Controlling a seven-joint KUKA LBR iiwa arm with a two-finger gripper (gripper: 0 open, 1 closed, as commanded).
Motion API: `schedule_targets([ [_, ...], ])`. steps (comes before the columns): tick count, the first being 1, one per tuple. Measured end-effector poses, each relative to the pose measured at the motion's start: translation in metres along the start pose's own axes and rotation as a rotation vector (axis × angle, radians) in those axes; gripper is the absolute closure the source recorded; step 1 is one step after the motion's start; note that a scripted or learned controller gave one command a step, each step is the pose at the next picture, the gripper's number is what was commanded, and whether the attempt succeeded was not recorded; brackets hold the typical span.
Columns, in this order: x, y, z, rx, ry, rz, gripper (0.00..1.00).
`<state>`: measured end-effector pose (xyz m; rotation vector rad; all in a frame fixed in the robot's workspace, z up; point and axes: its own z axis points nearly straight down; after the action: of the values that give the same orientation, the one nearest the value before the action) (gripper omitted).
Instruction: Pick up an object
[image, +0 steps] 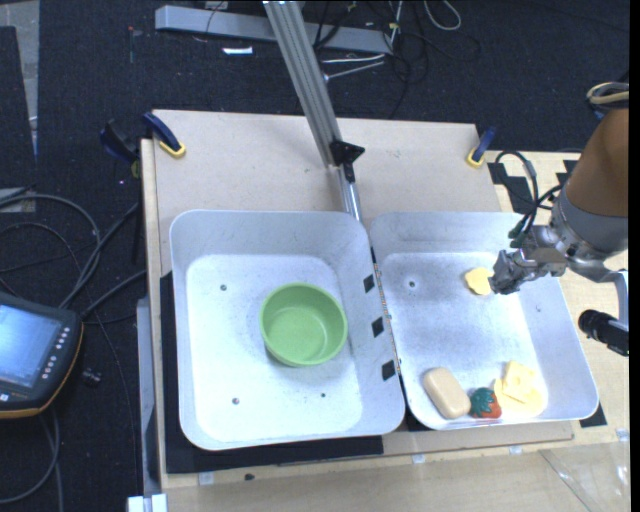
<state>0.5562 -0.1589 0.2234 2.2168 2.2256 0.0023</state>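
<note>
The tool (503, 277) sits low over the right bin (440, 300), just beside a small yellow piece (479, 281) near that bin's upper right — it seems to touch the piece's right edge, but whether it grips it or is released I cannot tell. Along the same bin's near edge lie a tan oval block (446, 391), a small red-and-green object (485, 402) and a pale yellow object (521, 388). The left bin (200, 300) on the tabletop (260, 170) holds a green bowl (303, 325), upright.
</note>
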Motion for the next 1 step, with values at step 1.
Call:
schedule_targets([
  [1,0.0564,-0.0014,0.0079,0.002,0.0,0.0,1.0],
])
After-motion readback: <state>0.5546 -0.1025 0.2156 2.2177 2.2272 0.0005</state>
